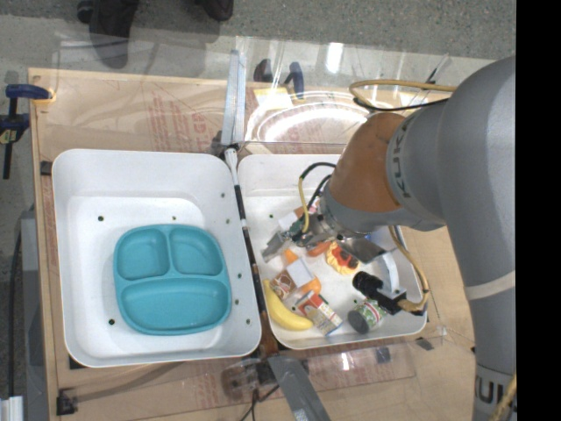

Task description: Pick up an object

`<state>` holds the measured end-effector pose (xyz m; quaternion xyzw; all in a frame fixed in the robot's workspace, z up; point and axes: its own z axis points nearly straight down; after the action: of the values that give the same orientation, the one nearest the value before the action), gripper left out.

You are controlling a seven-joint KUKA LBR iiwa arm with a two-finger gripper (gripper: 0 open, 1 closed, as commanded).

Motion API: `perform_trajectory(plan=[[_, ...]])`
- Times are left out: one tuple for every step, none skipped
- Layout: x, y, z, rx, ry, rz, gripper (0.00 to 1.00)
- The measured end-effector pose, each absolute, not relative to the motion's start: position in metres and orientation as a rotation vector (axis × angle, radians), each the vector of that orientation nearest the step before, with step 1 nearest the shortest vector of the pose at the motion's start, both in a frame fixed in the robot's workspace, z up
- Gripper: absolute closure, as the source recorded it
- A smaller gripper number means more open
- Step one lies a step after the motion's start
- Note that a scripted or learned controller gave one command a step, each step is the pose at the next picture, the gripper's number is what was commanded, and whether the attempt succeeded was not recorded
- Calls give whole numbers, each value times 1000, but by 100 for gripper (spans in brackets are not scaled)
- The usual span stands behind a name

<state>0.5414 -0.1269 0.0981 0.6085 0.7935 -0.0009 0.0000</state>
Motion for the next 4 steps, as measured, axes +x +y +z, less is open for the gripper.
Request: perform_trajectory(plan=[[548, -178, 120, 1954, 2460, -1, 0], [562, -184, 95, 1991, 2416, 6, 0], [593, -219, 88, 1999, 2423, 0, 0], [570, -242, 90, 2116, 2341, 30, 0]])
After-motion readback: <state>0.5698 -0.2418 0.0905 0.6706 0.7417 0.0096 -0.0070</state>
